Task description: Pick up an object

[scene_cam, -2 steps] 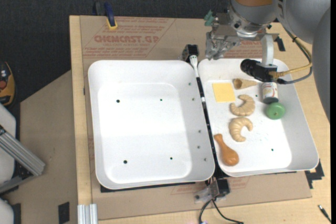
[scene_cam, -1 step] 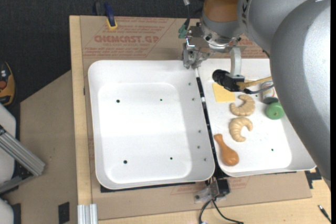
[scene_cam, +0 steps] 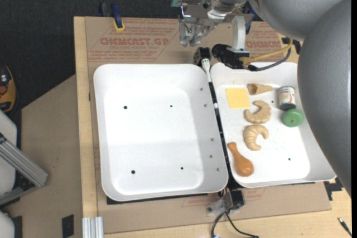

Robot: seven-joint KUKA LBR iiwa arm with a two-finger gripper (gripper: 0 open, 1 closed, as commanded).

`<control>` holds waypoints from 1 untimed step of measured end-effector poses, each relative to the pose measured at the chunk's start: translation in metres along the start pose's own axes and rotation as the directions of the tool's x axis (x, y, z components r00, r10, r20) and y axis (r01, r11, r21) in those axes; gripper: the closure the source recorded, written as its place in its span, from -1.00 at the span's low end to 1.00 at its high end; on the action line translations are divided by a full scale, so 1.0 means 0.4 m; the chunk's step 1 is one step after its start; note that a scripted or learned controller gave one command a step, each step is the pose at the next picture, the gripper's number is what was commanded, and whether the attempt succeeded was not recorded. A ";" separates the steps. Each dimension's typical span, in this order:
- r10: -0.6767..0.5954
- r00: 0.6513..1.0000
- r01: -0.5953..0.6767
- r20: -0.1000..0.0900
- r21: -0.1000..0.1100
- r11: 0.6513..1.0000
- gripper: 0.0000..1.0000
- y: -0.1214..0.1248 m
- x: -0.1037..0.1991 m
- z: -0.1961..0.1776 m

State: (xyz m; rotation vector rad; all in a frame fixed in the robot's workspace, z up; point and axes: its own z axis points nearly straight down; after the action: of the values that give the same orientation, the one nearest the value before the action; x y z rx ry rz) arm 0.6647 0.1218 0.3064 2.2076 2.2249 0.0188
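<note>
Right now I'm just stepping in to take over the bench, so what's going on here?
A grey arm reaches in from the right, its gripper hovering over the cardboard behind the two white bins, with nothing visible between its fingers. The right bin holds all the items: a yellow square, two croissants, a drumstick, a cone, a small can and a green piece. Nothing has been picked up yet.

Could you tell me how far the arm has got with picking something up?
Nothing looks picked yet. The gripper hangs above the bench behind the bins. The yellow square, two croissants, drumstick, can and green piece all lie in the right bin. Approach and grasp remain.
</note>
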 end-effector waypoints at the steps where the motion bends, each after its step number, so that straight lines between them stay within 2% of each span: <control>1: 0.003 1.000 -0.003 0.003 0.021 1.000 1.00 -0.001 0.120 0.179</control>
State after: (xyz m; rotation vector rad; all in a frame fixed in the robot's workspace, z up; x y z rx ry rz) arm 0.6649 0.1699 0.2349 2.2203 2.2309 -0.0080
